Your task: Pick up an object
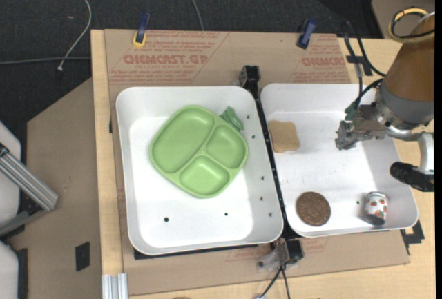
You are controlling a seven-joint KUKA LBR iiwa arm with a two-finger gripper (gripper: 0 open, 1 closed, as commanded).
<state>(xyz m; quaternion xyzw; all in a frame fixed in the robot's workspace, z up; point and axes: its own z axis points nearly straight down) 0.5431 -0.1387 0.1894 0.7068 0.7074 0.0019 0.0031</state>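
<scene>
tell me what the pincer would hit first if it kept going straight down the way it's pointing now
Probably bare floor of the right bin. The pincer points down over an open white patch, with the tan piece off to its left and the brown disc nearer the camera. Depth is hard to judge.

green plate (199, 150), tan sponge (284, 137), brown disc (313, 208)
</scene>
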